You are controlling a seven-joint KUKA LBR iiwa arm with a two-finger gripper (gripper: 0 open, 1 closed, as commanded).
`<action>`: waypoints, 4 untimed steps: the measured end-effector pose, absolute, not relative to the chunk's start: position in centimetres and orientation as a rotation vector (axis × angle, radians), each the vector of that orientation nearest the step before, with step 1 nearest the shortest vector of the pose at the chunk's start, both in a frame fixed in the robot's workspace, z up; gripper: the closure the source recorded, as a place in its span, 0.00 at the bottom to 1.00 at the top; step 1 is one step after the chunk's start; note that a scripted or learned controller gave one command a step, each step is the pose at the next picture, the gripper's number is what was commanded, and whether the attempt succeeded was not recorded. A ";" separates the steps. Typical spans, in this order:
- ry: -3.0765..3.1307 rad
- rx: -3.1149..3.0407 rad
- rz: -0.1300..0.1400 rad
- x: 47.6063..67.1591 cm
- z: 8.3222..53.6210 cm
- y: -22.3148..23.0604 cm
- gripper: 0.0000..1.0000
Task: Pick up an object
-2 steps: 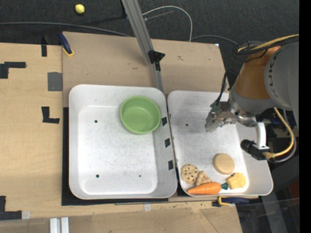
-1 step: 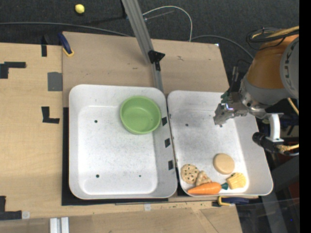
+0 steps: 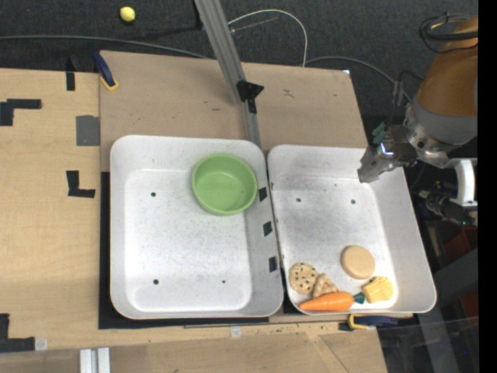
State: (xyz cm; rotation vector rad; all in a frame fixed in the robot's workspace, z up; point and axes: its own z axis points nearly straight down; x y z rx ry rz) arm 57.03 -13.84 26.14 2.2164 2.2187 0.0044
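My gripper [image 3: 373, 169] hangs over the far right edge of the right bin [image 3: 326, 208], with nothing seen between its fingers. Along that bin's near edge lie a tan round bun [image 3: 358, 262], a speckled cookie [image 3: 302, 276], an orange carrot [image 3: 331, 301] and a yellow corn piece [image 3: 378, 290]. They are well below the gripper in the view. A green bowl [image 3: 224, 183] sits at the far right of the left bin [image 3: 155, 231].
A grey metal pole [image 3: 225, 45] slants down to the gap between the bins. A small yellow ball [image 3: 127, 13] lies on the dark floor at the far left. Cables run behind the bench. The arm's orange band [image 3: 454, 68] is at the right.
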 end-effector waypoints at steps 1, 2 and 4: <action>2.222 2.220 0.001 57.1 27.3 -13.8 1.00; 2.231 2.215 -0.001 58.9 26.1 -7.8 1.00; 2.232 2.216 -0.002 60.5 22.8 3.8 1.00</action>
